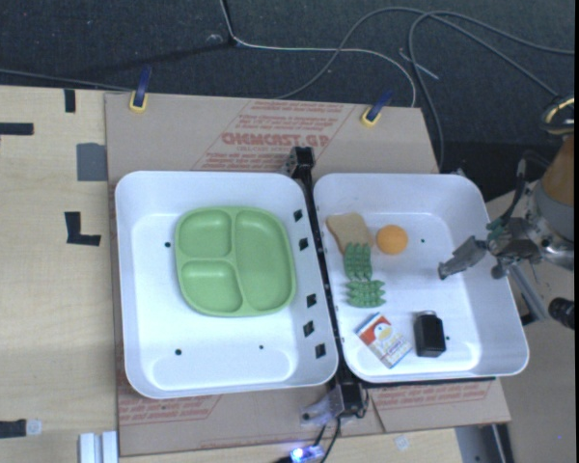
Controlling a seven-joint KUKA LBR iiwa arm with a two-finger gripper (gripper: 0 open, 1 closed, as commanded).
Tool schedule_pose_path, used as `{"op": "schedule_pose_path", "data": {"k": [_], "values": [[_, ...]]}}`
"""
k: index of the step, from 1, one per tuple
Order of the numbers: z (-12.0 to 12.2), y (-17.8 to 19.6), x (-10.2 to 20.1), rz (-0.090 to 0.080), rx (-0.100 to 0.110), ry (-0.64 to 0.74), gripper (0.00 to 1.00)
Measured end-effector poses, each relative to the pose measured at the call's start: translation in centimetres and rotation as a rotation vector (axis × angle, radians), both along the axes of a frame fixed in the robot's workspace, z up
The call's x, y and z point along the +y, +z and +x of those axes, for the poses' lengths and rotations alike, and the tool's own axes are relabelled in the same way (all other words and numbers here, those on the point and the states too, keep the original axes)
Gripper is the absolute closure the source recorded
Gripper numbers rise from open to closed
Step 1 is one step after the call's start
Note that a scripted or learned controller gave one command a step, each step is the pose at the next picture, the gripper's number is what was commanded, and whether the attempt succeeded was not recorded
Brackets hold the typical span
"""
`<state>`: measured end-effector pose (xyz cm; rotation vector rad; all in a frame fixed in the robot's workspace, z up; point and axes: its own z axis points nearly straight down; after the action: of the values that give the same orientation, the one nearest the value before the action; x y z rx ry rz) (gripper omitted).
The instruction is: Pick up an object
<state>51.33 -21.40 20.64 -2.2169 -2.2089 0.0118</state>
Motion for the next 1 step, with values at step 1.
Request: {"op": "schedule_pose_path", "data": {"k": [1], "values": [[0.31, 0.68, 0.03, -0.003, -0.012, 0.004, 0.00]]}}
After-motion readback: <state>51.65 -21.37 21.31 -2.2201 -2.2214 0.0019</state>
